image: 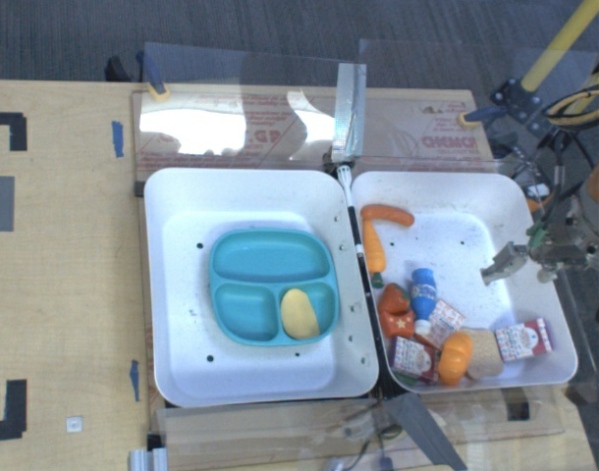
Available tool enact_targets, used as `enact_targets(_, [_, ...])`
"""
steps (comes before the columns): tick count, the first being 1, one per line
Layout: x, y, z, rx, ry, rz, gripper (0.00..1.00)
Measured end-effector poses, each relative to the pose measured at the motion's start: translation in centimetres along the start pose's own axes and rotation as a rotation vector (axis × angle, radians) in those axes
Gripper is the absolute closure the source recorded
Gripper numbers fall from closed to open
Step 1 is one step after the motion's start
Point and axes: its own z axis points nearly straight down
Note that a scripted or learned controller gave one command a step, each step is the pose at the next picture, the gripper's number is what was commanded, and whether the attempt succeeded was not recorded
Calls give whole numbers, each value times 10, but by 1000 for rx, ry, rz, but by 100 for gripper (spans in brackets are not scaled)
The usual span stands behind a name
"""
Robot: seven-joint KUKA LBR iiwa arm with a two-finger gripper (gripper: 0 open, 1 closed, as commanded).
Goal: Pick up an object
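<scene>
**Gripper hanging over the right bin, nothing in it**

Toys are sitting piled in the right bin (496, 199)'s near corner: a blue bottle (423, 288), an orange fruit (455, 356), a small carton (523, 340), plus two carrots (375, 246) by the divider. The gripper (504, 263) is hovering at the right edge, touching nothing; honestly can't tell how far it's open. A yellow potato (299, 314) is lying in the teal tray (270, 261), left bin.

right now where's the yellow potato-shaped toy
The yellow potato-shaped toy lies in the lower-right compartment of the teal divided plate, inside the left white bin.
</scene>
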Motion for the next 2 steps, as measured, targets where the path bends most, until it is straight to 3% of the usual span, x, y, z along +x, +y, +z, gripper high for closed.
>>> enact_targets(1, [52,70,56,3,1,7,0])
enact_targets(2, [66,46,123,-8,-2,-19,0])
